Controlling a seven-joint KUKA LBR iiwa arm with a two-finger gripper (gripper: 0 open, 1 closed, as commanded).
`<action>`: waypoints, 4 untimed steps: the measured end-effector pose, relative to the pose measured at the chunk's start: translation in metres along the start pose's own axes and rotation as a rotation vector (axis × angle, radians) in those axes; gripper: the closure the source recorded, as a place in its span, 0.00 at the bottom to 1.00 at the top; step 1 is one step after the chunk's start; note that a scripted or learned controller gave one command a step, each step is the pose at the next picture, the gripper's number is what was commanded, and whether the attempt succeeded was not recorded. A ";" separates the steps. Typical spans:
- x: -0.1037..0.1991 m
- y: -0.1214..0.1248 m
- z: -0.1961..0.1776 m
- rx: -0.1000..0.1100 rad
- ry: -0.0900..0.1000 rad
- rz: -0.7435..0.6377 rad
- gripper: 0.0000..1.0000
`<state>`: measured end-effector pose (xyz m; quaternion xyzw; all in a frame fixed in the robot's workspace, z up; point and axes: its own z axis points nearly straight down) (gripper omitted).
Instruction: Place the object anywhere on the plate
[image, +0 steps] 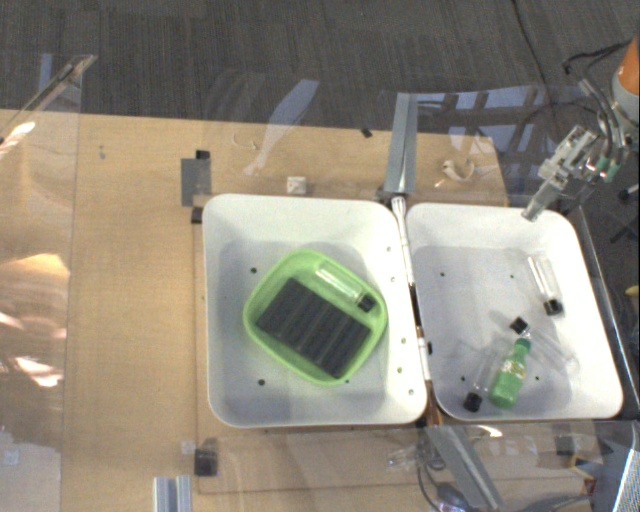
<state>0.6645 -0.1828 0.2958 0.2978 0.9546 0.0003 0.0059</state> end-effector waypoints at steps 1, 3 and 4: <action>-0.009 -0.021 0.024 0.001 0.003 0.002 0.00; 0.017 0.015 0.078 -0.001 0.004 -0.043 1.00; 0.016 0.018 0.065 -0.005 -0.006 -0.046 1.00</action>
